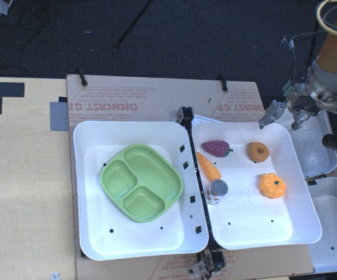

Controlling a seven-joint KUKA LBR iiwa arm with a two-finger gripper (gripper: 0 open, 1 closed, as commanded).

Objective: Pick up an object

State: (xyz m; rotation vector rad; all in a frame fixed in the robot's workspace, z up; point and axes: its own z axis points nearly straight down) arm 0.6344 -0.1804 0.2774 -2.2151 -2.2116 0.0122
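Note:
The right bin holds a purple bunch of grapes, an orange carrot, a brown doughnut, a small orange pumpkin and a little grey-topped jar. My gripper hangs above the bin's far right corner, up and right of the doughnut. Its two fingers stand apart with nothing between them. The orange band of the arm rises at the right edge.
A green divided plate lies in the left bin. A black divider runs between the bins. Cardboard lies under both bins. A light wooden bench top extends to the left.

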